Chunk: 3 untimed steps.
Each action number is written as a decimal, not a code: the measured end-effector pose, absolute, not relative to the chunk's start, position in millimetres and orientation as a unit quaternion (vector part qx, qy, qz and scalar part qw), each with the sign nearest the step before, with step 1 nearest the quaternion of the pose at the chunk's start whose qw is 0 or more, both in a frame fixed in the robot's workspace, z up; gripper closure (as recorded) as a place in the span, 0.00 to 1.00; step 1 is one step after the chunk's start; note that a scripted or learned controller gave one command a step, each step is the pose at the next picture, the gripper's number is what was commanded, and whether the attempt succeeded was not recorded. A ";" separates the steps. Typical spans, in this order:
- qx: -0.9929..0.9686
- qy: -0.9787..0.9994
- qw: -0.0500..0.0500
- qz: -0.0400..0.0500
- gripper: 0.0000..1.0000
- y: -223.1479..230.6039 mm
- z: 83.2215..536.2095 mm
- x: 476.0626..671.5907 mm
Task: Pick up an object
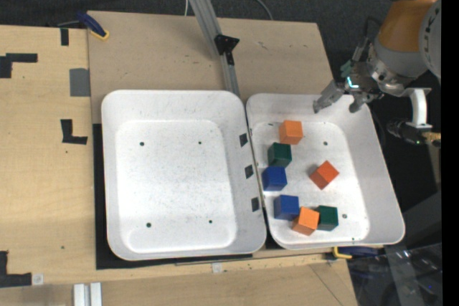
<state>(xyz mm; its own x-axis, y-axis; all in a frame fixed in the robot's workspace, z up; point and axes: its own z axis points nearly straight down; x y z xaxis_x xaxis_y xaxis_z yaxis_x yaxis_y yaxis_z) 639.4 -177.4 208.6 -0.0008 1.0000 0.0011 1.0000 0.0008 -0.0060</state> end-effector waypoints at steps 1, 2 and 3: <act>-0.706 -0.708 0.000 0.001 0.00 -177.6 211.9 640.4; -0.707 -0.707 0.002 0.002 0.00 -186.0 152.8 641.0; -0.707 -0.707 -0.001 -0.001 0.00 -180.8 115.4 642.6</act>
<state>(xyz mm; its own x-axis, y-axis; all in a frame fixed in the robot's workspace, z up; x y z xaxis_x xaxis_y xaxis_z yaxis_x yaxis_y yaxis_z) 642.6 -180.8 115.4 -0.0011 1.0000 0.0006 1.0000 0.0011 0.0030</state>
